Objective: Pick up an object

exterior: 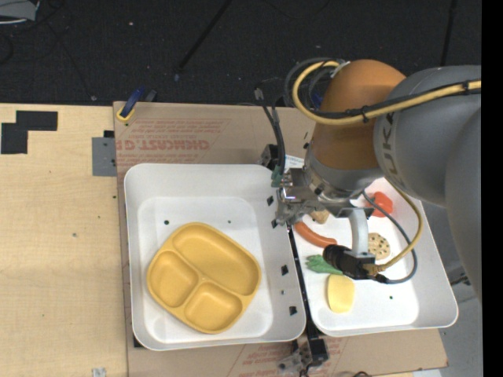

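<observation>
The arm reaches down into the right bin point(424, 309), and its gripper point(314, 210) sits low near that bin's left wall, largely hidden under the wrist. Around it lie small food toys: an orange-red sausage-like piece point(312, 234) just below the gripper, a green leafy piece point(318, 264), a pale yellow oval point(341, 294), a round cookie point(379, 246) and an orange-red piece point(381, 203) to the right. A black connector with cable point(350, 262) hangs from the arm over these toys.
The left bin point(145, 187) holds a yellow tray point(203, 276) with three compartments. The ridge between the two bins point(289, 281) runs just left of the gripper. Cardboard lies under both bins, and cables loop around the wrist.
</observation>
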{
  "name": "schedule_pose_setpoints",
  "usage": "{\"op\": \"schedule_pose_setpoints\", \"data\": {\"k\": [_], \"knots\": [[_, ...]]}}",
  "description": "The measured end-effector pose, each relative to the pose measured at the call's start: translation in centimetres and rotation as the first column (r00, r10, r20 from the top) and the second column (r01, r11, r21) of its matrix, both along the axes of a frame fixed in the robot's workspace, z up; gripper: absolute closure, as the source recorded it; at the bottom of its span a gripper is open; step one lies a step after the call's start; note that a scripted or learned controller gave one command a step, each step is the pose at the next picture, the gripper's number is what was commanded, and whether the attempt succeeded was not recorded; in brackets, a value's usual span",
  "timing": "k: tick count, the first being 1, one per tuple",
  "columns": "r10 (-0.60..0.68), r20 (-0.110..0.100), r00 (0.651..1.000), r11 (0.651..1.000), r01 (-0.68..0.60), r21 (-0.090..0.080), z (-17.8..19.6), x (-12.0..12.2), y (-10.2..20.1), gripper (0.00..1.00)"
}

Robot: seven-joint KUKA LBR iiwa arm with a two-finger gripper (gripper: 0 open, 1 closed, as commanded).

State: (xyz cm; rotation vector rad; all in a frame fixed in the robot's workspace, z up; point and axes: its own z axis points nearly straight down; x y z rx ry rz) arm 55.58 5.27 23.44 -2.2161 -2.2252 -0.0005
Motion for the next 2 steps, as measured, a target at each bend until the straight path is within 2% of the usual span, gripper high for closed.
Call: {"op": "schedule_pose_setpoints", "data": {"k": [1,2], "knots": [[-0.001,-0.001,1.0,1.0,0.001,-0.001,-1.28,-0.41,5.06,1.0],[-0.004,0.0,1.0,1.0,0.004,-0.001,-1.22,-0.39,4.9,0.0]]}}
